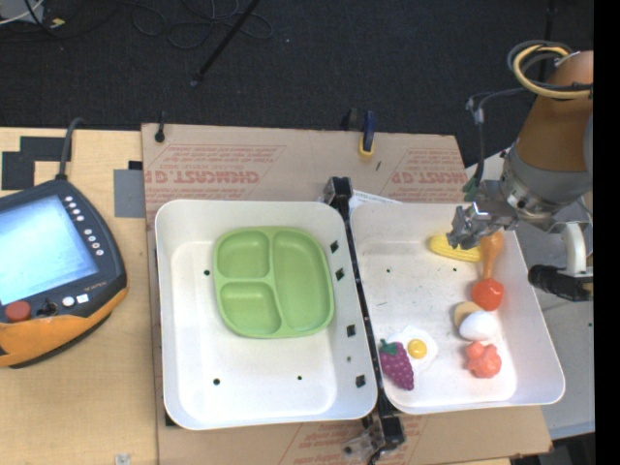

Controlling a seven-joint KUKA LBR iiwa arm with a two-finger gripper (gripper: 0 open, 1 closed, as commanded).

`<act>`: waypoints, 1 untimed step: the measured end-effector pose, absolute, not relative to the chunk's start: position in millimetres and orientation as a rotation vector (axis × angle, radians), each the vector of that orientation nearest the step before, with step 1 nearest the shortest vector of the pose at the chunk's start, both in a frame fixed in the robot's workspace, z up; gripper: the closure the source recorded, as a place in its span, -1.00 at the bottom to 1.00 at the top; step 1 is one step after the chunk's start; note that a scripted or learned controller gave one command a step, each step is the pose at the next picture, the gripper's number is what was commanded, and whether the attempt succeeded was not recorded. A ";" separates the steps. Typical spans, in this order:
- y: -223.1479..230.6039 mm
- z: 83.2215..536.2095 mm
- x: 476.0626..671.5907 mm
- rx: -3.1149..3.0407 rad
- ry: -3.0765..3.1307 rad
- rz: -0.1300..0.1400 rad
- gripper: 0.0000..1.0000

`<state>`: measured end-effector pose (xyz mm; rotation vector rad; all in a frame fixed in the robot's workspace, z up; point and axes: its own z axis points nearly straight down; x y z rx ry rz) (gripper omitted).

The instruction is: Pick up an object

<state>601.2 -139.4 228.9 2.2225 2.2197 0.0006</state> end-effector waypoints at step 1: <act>-82.7 227.1 612.3 2.220 2.225 -0.001 1.00</act>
